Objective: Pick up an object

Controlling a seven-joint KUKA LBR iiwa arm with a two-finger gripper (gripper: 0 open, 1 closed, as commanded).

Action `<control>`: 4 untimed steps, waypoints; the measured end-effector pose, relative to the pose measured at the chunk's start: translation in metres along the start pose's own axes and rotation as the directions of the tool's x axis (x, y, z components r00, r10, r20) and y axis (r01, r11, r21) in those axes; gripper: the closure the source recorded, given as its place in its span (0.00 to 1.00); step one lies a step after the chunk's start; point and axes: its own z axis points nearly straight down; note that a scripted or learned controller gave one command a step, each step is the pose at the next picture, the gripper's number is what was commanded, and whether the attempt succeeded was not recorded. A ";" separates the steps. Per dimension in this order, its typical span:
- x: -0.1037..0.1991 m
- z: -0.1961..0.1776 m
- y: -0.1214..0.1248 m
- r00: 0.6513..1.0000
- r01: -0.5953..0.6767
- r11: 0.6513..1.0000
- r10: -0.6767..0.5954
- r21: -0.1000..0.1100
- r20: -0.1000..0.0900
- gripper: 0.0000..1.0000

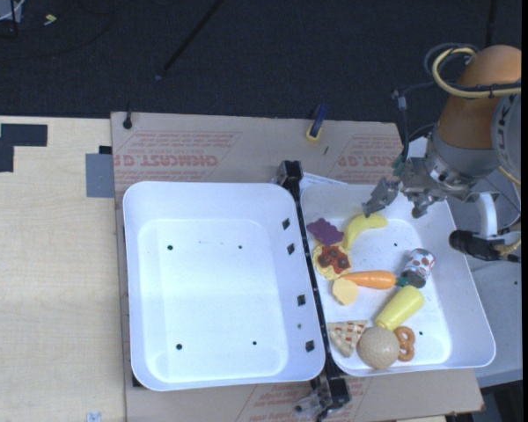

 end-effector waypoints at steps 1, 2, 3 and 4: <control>0.057 0.109 0.008 1.000 0.001 1.000 -0.001 -0.002 -0.001 0.00; 0.039 0.102 0.010 1.000 0.000 1.000 0.000 -0.008 0.000 0.00; 0.038 0.093 0.008 1.000 -0.002 1.000 0.002 0.001 -0.002 1.00; 0.038 0.094 0.008 1.000 -0.002 1.000 0.002 0.001 -0.001 0.00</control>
